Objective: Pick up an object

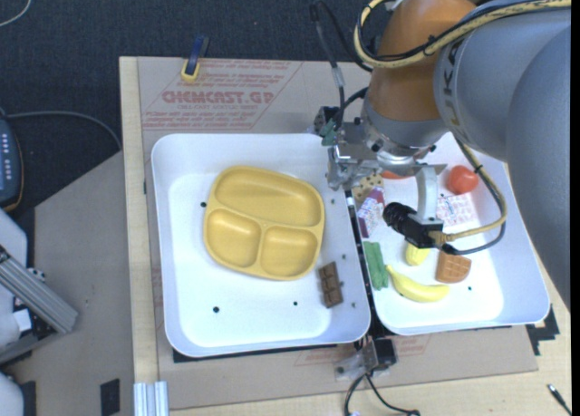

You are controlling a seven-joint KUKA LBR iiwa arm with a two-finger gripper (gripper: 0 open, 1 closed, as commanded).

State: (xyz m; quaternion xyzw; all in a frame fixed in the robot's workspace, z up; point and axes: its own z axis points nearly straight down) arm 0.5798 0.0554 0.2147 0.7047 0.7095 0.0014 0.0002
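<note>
One grey arm (507, 61) reaches down over the right bin (521, 301), its claw (358, 174) seemingly hidden, state untellable.

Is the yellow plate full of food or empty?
Empty. The yellow plate shows bare yellow in all three compartments; the chocolate piece lies beside it.

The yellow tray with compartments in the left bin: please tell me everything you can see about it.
The yellow divided plastic tray lies flat and right side up in the left white bin, turned slightly askew. It has rounded corners and three compartments: one long section at the far side and two smaller ones nearer the camera. All look bare. Its surface looks smooth and matte. A small brown chocolate-like block lies just off its near right corner.
</note>
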